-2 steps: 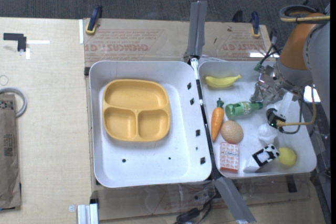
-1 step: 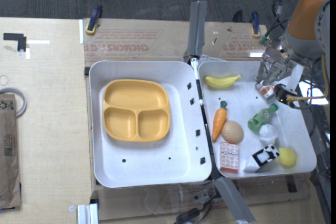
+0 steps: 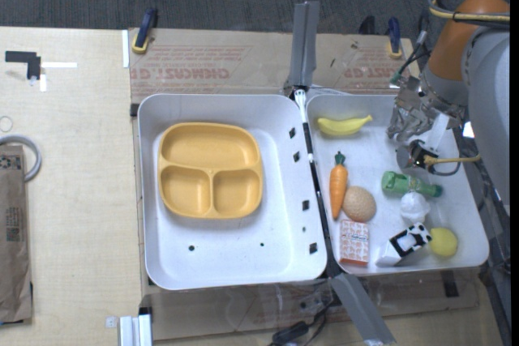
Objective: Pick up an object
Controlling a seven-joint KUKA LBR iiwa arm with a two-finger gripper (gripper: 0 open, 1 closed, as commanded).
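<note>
Arm [image 3: 474, 53]: enters from 3 o'clock, wrist bent down over the right bin's [image 3: 478, 211] 1 o'clock corner.
Gripper [image 3: 409, 126]: low above bin floor; state cannot be told.
Banana [image 3: 344, 124]: 12 o'clock of right bin, near gripper.
Carrot [image 3: 337, 184]: 9 o'clock.
Lemon [image 3: 443, 241]: 5 o'clock.
Plate [image 3: 211, 170]: left bin [image 3: 235, 263].

I see light wooden bench [image 3: 73, 174] carrying two shallow white bins touching side by side: left bin [image 3: 235, 263], right bin [image 3: 474, 243]. Brown cardboard sheet [image 3: 219, 65] lies flat behind bins, held by blue clamps [image 3: 145, 30] at far edge. Brown paper bag [image 3: 12, 231] lies at bench's left edge. I note small black bracket [image 3: 24, 61] near far left corner.
</note>
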